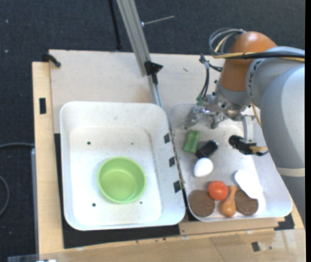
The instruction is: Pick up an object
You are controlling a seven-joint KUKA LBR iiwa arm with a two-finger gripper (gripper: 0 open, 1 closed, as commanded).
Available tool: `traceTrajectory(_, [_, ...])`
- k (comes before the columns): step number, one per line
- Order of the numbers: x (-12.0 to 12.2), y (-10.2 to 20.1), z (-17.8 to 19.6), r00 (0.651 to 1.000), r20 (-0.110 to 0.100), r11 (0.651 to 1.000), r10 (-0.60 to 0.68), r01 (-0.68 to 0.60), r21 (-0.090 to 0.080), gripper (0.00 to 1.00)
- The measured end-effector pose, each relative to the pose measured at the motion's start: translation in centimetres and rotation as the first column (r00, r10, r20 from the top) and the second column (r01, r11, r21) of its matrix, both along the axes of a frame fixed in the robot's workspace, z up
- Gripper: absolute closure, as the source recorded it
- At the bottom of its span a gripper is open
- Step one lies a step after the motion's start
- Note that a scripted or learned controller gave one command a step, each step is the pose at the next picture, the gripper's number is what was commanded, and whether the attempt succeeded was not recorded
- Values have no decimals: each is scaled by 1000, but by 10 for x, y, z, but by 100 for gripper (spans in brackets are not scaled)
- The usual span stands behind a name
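My gripper hangs over the far end of the right bin, just above a green block. Beside the block lies a small black object, and a white egg-shaped thing sits below it. Nearer the front edge are a red tomato, an orange piece and two brown round discs. A white lump rests at the right side. Nothing shows in the gripper's grasp.
The left bin holds a green bowl. A slanted metal post rises behind the bins. The grey arm with its orange band covers the right bin's far right corner.
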State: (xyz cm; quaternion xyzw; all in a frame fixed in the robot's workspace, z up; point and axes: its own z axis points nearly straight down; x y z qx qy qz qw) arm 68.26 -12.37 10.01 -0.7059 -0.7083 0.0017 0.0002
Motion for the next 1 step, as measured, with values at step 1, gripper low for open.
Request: traceTrajectory(1, [2, -1, 15, 1000, 7, 1000, 1, -1, -2, 100])
